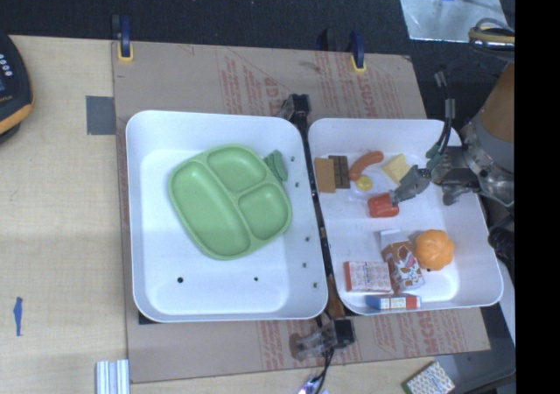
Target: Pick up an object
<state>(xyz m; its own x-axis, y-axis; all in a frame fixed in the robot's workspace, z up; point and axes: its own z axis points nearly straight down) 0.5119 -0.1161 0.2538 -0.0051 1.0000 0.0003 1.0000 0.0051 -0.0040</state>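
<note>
**Camera view: tool poised over the red toy in the right bin**

Camera view shows the tool (409,188) reaching in from the right, low over the right bin (468,296). One finger points down toward a small red piece (382,205), likely a plastic toy pepper, lying near the bin's middle; whether the tool is open or closed I cannot tell. Nothing sits between its fingers. Around it lie a sausage (366,163), a yellow block (395,166), a brown block (325,174), an orange (434,249) and small cartons (368,276). The red piece looks light, rigid and smooth, so probably slippery; a pinch across its narrower middle seems safest. The left bin (140,208) holds a green divided plate (230,200).
</note>
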